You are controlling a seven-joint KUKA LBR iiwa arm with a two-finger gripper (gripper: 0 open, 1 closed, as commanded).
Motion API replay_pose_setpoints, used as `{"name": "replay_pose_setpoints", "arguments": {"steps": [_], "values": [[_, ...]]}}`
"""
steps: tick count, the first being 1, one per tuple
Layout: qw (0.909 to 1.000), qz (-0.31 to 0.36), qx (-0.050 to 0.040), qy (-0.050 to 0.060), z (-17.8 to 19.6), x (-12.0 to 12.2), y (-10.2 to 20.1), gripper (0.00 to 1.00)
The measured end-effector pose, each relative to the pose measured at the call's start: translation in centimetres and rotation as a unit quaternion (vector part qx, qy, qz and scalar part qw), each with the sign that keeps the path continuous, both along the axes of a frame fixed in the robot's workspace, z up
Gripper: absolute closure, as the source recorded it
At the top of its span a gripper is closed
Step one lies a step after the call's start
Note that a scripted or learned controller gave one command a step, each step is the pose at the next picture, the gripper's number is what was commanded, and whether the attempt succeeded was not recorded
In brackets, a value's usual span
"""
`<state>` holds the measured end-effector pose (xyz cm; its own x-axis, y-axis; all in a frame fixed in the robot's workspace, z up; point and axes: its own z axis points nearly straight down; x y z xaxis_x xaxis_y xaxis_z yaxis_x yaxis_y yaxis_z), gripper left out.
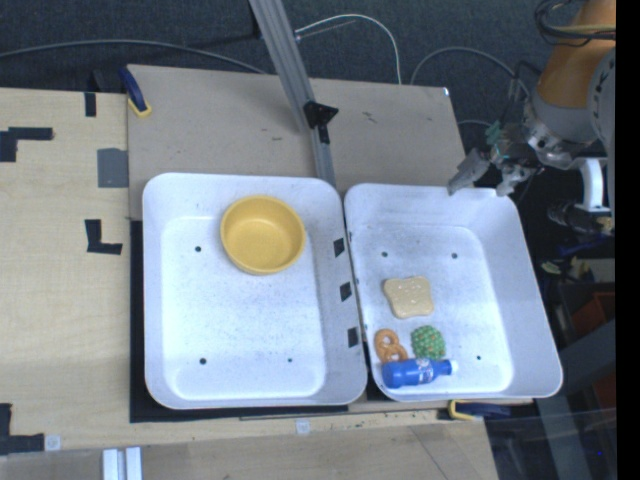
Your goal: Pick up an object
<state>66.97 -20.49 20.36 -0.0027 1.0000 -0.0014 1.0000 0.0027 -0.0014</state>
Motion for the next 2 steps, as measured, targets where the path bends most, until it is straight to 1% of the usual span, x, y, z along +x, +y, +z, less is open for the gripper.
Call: {"name": "replay_pose_setpoints", "arguments": {"steps": [1, 2], "values": [[1.0000, 0.000, -0.0001, 0.000, 0.0, 0.0, 0.0, 0.00], [1.0000, -0.001, 0.0003, 0.002, -4.5, -0.3, -0.5, 0.00]]}}
